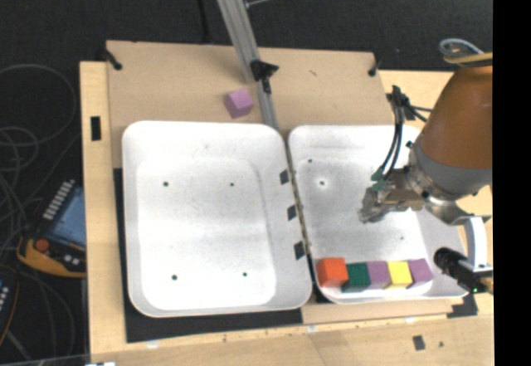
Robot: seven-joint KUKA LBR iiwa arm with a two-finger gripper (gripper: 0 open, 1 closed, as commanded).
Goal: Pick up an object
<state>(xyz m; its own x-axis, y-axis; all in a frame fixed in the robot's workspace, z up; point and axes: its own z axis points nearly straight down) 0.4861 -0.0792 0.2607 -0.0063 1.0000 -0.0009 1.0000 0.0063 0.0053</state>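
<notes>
Foam-like blocks point(377, 273) sit in a row along the right bin's point(332, 148) near edge; they look light and stiff, best pinched across flat sides. Whether the gripper point(373, 208) above them grasps anything, I cannot tell.

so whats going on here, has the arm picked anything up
Not that the view shows. The arm's gripper hangs over the middle of the right bin, with nothing visibly between its fingers. Five blocks sit in a row along that bin's near edge: orange, green, purple, yellow and another purple. A stray purple block lies on the board behind the left bin.
</notes>
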